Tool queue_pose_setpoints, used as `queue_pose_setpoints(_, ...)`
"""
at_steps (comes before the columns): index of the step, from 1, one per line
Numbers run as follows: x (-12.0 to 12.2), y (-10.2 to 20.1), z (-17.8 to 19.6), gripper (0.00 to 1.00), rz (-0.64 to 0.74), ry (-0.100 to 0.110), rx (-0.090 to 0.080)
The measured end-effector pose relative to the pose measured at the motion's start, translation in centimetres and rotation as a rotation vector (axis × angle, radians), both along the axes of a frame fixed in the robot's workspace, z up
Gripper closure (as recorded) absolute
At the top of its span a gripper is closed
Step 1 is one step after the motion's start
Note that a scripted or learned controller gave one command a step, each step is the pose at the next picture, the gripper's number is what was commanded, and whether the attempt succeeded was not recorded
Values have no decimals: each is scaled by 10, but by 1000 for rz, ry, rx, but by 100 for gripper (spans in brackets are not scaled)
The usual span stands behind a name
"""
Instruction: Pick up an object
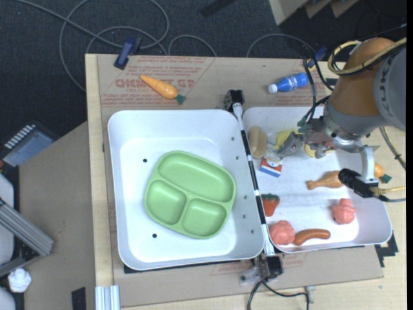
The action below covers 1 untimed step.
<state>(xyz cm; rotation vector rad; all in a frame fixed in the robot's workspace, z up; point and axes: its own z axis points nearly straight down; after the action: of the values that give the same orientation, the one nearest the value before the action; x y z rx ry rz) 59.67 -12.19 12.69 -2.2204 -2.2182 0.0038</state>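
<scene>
Your gripper (308, 141) sits low in the upper part of the right white bin (371, 234), at the end of the grey arm with its orange band (361, 76), which comes in from the right. You cannot tell from this view how it stands; the metal parts blur into the small items beneath.

Look around it in that bin. A tan oblong bread-like piece (257, 141) lies by the bin's left wall, just left of the gripper. A yellowish small item (284, 137) lies right beside the gripper, too jumbled to name. Below that you see a small white card with red and blue stripes (271, 167). A red strawberry toy with a green top (270, 203) rests near the left wall. A tan drumstick toy (326, 181) lies in the middle of the bin. A pink round lump (344, 211) sits lower right of it, and a second pink lump (281, 232) touches a brown sausage toy (312, 236) near the front edge.

Your left white bin (122, 134) carries a light green plastic tray with three compartments (189, 194).

On the brown desk (103, 192) beyond the bins, an orange carrot toy (161, 86) lies behind the left bin, and a blue-and-white plastic bottle (289, 82) lies on its side behind the right bin.
</scene>
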Motion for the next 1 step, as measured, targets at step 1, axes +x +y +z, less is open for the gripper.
queue_pose_setpoints(1, 70, -7, -43, 0, 2, -3, -1)
